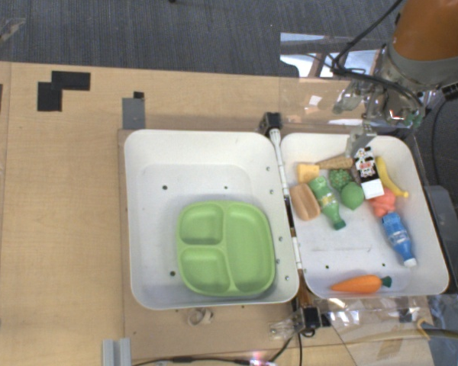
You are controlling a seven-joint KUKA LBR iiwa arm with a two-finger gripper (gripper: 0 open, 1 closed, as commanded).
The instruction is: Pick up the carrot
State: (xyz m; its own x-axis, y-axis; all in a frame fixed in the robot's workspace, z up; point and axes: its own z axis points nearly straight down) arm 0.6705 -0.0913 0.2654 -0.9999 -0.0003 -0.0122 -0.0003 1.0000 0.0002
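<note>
Near edge of right bin (pixel 435 277): carrot (pixel 359 284) lies flat, well apart from gripper (pixel 360 138) at far rim. Can't tell claw state, prob. hidden by wrist. Risk: carrot beside bin wall, finger clips rim, or descent snags milk carton (pixel 364 163) w/ clutter.

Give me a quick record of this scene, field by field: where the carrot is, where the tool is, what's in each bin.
target: orange toy carrot with green top, lying flat by the near edge of the right shallow white bin
tool: two-finger tool, above the far edge of the right bin, well away from the carrot
tool contents: nothing seen between its fingers
right bin, others: blue plastic bottle, yellow banana, green bottle, tan hot dog bun
left bin: green divided plate
task state: carrot not yet picked up
</note>
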